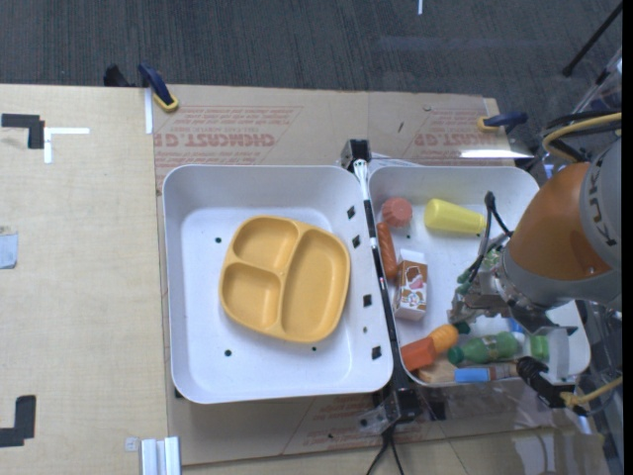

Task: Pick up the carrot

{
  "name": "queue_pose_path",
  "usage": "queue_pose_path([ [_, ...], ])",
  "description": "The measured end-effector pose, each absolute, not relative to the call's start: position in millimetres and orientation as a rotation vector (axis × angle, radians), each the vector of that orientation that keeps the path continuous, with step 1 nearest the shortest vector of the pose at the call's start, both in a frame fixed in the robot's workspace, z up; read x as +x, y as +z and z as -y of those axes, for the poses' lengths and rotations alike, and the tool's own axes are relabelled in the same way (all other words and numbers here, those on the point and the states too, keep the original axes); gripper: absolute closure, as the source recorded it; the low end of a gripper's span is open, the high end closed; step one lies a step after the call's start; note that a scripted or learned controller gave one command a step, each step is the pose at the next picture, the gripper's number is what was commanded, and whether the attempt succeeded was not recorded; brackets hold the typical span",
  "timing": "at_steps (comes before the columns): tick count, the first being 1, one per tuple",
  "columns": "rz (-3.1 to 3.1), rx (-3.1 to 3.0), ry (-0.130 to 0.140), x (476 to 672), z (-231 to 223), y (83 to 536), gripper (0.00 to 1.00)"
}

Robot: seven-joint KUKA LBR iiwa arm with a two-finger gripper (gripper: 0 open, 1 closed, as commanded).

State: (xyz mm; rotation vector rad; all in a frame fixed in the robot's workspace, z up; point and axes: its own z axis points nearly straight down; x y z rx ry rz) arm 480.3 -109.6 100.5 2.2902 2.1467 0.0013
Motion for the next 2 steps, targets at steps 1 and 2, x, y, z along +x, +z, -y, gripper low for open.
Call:
queue_pose_path([
  [1, -2.145, 2.292, 0.001, 480.3, 109.5, 100.4, 0.0],
  [2, -2.058, 2.37, -0.001, 478.6, 96.7, 91.8, 0.0],
])
